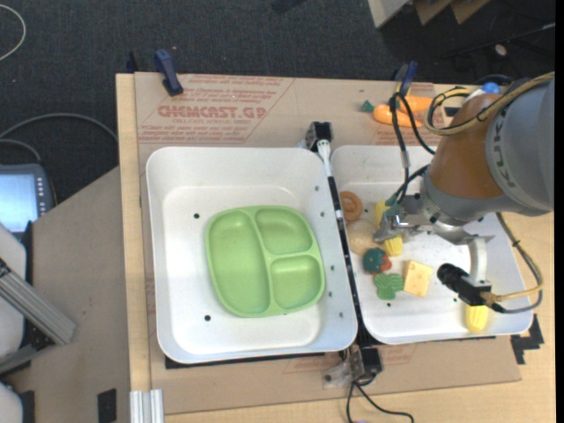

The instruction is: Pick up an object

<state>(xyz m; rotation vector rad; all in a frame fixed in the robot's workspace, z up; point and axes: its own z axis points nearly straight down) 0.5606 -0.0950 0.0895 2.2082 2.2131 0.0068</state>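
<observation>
the objects to pick from lie scattered in the right bin [388, 329], in its left half near the divider: a tan ring-shaped piece [351, 204] toward the far side, a small round toy, green and blue with a red patch [376, 259], a green leafy piece [386, 285] just beside it, a yellow wedge like cheese [417, 279] touching or nearly touching the green one, a yellow piece [392, 246] closer to the gripper, and a yellow corn-like piece [477, 317] near the bin's near right corner; the task names no single thing, so any of these would do; the gripper [394, 225] hangs low over the cluster, above the yellow piece and just up from the round toy, which suggests the program is aiming into the densest patch; whether its jaws are wide or narrow i cannot tell, since the wrist and orange band hide them from above, and nothing is visibly held; the arm [520, 148] reaches in from the right and covers much of the bin's far side; a black part [456, 280] of the tool juts over the bin floor beside the cheese wedge; the left bin [167, 236] holds a green divided plate [264, 259], lying flat and well apart from the toys; an orange carrot-like toy [401, 111] rests on the bench outside the bins, at the far edge.
</observation>
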